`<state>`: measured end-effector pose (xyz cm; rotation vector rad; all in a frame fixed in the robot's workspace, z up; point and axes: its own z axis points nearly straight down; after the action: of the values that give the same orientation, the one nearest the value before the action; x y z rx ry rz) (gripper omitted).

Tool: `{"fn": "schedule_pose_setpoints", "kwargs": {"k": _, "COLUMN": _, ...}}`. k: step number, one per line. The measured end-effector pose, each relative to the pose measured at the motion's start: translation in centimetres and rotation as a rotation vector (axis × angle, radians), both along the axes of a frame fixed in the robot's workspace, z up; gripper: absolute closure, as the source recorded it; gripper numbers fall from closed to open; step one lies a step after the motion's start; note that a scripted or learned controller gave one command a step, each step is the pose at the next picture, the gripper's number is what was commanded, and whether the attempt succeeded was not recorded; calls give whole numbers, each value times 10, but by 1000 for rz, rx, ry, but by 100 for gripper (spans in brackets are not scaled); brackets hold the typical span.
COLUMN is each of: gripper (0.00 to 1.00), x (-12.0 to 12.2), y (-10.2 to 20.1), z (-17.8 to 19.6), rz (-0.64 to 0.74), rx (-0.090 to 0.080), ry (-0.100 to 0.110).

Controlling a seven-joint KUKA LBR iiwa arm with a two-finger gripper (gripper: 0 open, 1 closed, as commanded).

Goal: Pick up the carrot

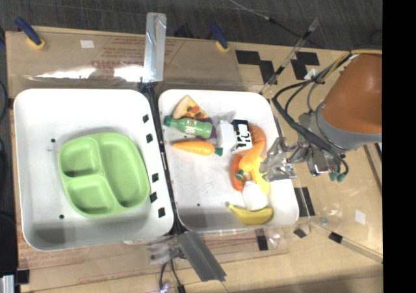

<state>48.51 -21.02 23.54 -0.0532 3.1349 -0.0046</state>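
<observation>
Carrot [193, 148] lying lengthwise left-right, well left of claw [278, 167] at bin's right wall; claw's opening impossible to tell.

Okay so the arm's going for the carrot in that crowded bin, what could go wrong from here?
1. The end effector sits at the right bin's right edge, near an orange item, not the carrot. It might close on the wrong thing.
2. The carrot lies close beside the green bottle, so a descent there could knock or catch the bottle.
3. The banana lies just below the end effector and may get bumped.
</observation>
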Motion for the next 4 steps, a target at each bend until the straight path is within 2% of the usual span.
{"fn": "schedule_pose_setpoints", "kwargs": {"k": 3, "gripper": 100, "x": 4, "y": 2, "z": 32, "rz": 14, "rx": -3, "ry": -6}}
{"fn": "schedule_pose_setpoints", "kwargs": {"k": 4, "gripper": 100, "x": -4, "y": 0, "z": 63, "rz": 346, "rx": -2, "ry": 2}}
